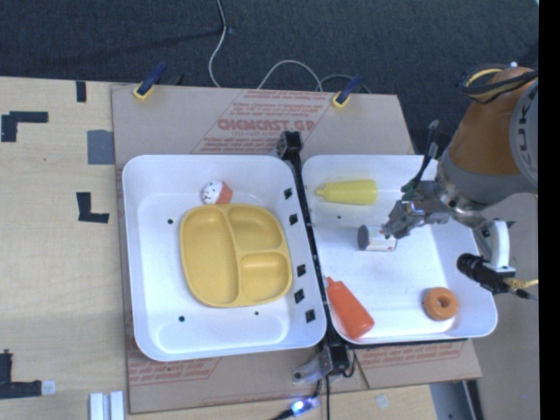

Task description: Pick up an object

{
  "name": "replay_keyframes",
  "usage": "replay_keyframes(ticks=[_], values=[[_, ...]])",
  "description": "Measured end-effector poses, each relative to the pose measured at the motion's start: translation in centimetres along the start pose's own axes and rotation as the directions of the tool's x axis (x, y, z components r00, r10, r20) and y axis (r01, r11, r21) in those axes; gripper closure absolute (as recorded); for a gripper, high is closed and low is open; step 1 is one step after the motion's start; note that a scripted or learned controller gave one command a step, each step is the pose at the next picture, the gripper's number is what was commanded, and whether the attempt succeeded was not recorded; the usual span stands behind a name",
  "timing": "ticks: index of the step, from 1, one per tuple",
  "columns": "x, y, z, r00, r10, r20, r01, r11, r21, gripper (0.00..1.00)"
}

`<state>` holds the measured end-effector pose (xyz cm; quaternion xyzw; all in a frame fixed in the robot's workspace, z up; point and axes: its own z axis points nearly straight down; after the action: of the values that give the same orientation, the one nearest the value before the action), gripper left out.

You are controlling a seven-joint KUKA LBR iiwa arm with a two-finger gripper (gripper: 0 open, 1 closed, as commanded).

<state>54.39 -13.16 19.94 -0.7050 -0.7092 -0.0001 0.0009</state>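
The hand [395, 226] hung low over the right bin [411, 322], just above a small grey-and-white object [374, 239] lying near the bin's middle; I cannot tell how it was set, or whether it touched that object. A yellow corn cob [347, 192] lay toward the far side, an orange carrot [348, 309] by the divider, a doughnut [439, 304] near the front right corner. The left bin [149, 322] held a yellow divided plate [235, 254] and 1 small toy [214, 192].

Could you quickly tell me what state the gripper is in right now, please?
Gripper: low in the right bin, over a small grey and white object; open or closed cannot be told, and no grasp is visible.
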Motion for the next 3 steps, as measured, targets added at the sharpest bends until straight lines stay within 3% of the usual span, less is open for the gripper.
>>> replay_keyframes(ticks=[3], values=[[15.4, 4.7, -0.1, 1.000, 0.000, 0.000, 0.000, 1.000, 0.001, 1.00]])
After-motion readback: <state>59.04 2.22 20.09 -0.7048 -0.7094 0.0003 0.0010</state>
